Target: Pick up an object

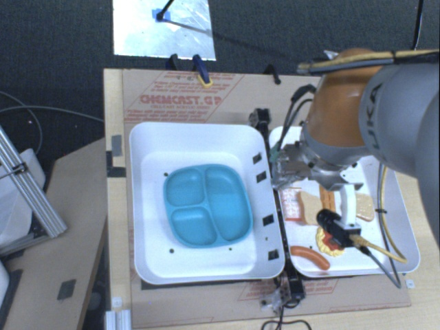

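Reaching in from the right, the arm [371, 108] hangs over the far half of the right bin [407, 247]. Gripper [289, 172] sits low near that bin's left wall, masked by the wrist; open or closed, cannot tell. Nothing seen held.

Candidates all lie in the right bin:
- red sausage [309, 256], near edge, lying flat, apart from the rest
- pink-and-white block [292, 205], just near of the gripper, close to the left wall
- orange stick [327, 201], beside the block
- bread slice [364, 208], further right
- yellow-orange piece [328, 245], partly covered by robot hardware

Left bin [148, 184] holds a blue divided plate [206, 205], too broad to be a likely grasp.

Judgement: the block is the closest target, but the wall and the stick crowd it. To do this well, centre over one item, close across its narrow side and keep off the wall. The sausage looks the cleaner choice, with free space around it; grip it across its width, mid-length, so it does not roll or swing out.
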`<state>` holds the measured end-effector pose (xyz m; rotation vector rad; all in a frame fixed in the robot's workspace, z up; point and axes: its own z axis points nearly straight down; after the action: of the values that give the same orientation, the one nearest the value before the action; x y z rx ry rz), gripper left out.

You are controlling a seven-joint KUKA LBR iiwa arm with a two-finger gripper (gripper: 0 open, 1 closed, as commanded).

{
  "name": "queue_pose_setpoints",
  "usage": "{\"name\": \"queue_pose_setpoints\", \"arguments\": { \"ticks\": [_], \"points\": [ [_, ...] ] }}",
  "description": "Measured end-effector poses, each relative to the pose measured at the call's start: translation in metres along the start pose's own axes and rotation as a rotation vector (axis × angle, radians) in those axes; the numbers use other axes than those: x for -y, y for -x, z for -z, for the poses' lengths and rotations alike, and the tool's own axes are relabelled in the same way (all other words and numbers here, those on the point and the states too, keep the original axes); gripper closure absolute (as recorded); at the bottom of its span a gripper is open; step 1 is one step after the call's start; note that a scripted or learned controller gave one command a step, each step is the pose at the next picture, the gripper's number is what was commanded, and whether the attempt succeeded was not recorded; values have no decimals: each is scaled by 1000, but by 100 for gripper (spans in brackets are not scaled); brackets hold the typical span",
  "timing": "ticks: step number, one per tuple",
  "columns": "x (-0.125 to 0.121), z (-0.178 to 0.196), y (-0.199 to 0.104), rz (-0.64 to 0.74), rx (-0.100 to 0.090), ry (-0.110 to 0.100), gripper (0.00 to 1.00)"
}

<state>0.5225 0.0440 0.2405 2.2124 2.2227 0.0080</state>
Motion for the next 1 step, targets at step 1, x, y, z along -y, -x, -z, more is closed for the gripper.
{"name": "queue_pose_setpoints", "arguments": {
  "ticks": [1],
  "points": [
    [37, -23, -47, 4, -3, -10, 100]
  ]
}}
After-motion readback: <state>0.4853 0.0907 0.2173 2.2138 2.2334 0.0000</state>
